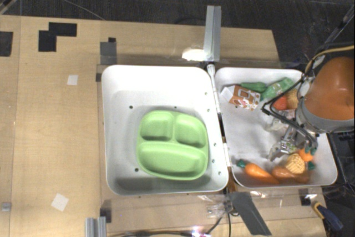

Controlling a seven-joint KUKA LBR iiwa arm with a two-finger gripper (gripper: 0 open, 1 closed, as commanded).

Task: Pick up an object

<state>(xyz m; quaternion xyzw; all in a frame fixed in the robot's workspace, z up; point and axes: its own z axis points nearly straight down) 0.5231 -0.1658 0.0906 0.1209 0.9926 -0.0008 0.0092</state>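
Orange band [333, 91] was nearest us; below it our gripper [285, 147] hung, grip state we cannot tell. Just beside lay corn [295, 163]; we should descend straight.

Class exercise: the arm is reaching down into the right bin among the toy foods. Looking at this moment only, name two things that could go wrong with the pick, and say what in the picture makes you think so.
1. The gripper hangs over a tight cluster: the corn cob and the carrot lie close together, so it may nudge or catch the wrong piece.
2. That cluster sits against the right bin near wall, which could block a clean descent or let items slide away along the wall.
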